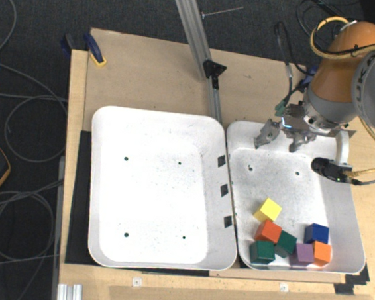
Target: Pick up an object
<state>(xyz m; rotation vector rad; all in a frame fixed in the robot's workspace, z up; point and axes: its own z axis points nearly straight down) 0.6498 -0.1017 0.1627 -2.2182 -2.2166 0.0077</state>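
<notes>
We think this is a lab where people test a robot. The robot arm is big, grey and orange, and wires loop over the top of it. Its hand hangs over a wooden bench that looks plain and home-made. Under the hand and beside it sit two white trays. A little way below the hand, we see small toy blocks in many colors piled in a corner. Far off to the side of the hand, black cables lie all over a dark carpet. A metal pole stands up behind the trays.
</notes>
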